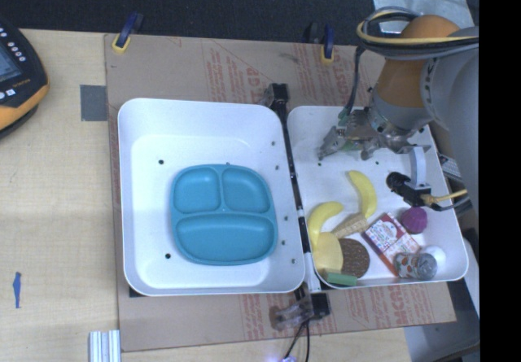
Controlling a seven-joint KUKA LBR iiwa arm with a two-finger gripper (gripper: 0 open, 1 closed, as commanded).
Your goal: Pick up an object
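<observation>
Two white bins (130, 189); one blue plate (222, 214); two bananas (364, 192).

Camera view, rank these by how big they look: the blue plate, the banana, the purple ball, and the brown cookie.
1. blue plate
2. banana
3. brown cookie
4. purple ball, though cookie and ball look close.

My arm (444, 67) reaches in from the right, grey with its orange band turned up toward the camera. The wrist bends downward and leftward, and my gripper (346, 141) hangs low at its end, its metal parts pointing left.
</observation>
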